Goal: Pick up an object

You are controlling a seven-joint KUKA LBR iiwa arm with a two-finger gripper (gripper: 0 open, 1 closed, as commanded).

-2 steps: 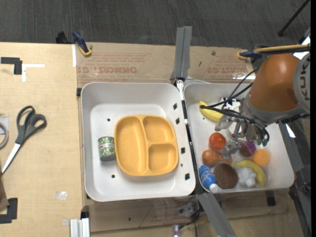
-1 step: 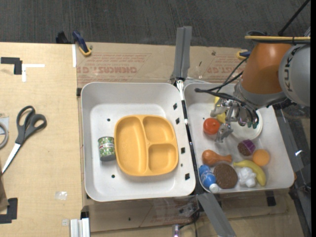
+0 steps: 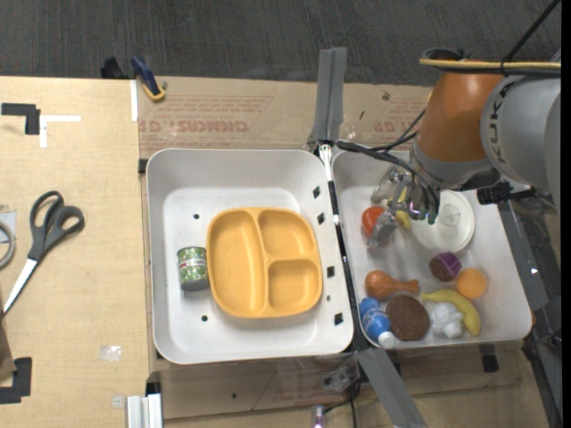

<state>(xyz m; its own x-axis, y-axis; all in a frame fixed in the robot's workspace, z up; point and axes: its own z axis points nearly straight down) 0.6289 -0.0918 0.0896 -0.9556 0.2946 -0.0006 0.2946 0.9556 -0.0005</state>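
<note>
My gripper (image 3: 393, 214) hangs low in the right bin (image 3: 508, 328), over its upper left part. It is right beside a red-orange round object (image 3: 371, 220) and may be touching it. A white round dish (image 3: 451, 222) lies just to its right. Lower in the same bin lie a purple object (image 3: 444, 265), an orange ball (image 3: 472, 283), an orange-brown drumstick (image 3: 391, 283), a brown disc (image 3: 408, 316), a banana (image 3: 459, 308) and a blue bottle (image 3: 374, 319). Nothing visibly sits in the gripper.
The left bin (image 3: 169, 328) holds a yellow divided plate (image 3: 265, 261) and a small green can (image 3: 192, 267). Scissors (image 3: 45, 226) lie on the bench at the far left. A blue clamp (image 3: 147, 77) sits at the back.
</note>
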